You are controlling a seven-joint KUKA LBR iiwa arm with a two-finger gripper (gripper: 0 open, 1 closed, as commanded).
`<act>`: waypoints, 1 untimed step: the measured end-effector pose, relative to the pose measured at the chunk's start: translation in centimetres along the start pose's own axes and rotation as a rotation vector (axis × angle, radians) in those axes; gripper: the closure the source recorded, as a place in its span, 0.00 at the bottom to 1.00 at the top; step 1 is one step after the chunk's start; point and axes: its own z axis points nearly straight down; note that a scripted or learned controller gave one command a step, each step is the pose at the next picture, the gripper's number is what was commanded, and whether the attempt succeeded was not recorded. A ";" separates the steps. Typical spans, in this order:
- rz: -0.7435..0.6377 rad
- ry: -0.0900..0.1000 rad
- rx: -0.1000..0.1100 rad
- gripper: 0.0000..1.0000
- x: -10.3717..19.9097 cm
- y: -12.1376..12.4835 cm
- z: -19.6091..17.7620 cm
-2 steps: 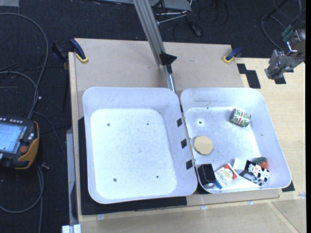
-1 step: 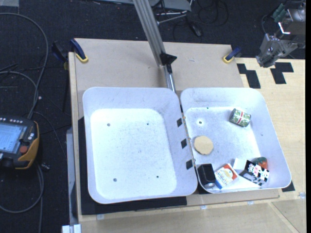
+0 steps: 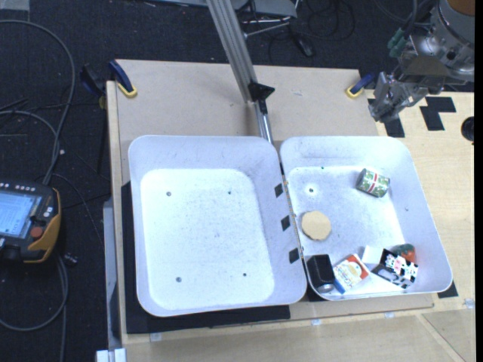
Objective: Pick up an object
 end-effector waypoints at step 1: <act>0.001 0.000 -0.008 1.00 2.7 -1.0 -6.8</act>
